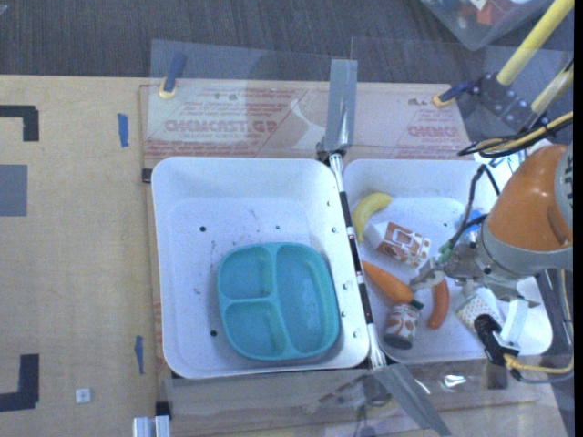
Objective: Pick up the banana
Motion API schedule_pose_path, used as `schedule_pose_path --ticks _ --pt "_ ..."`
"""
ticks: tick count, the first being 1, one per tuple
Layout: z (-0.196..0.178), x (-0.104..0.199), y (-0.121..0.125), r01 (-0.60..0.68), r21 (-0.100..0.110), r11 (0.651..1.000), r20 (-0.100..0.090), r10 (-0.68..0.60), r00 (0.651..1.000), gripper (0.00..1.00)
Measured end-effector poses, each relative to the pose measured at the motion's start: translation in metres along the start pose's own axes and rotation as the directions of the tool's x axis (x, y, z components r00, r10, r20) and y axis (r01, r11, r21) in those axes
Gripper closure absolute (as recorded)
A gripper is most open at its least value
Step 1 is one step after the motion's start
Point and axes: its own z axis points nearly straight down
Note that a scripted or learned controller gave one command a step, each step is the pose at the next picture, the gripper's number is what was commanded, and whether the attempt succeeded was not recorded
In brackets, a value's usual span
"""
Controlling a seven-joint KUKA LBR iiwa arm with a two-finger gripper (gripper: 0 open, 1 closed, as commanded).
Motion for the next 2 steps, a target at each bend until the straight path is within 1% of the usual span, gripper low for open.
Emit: schedule_pose_path --ticks 1,2 --pt "-0.011 -0.002 0.001 -0.004 -0.005 1.000 0.002 0.004 1.000 1.00" --pt "-0.077 0.059 0.047 0.134 0.005 0.991 0.001 -0.134 0.991 1.00"
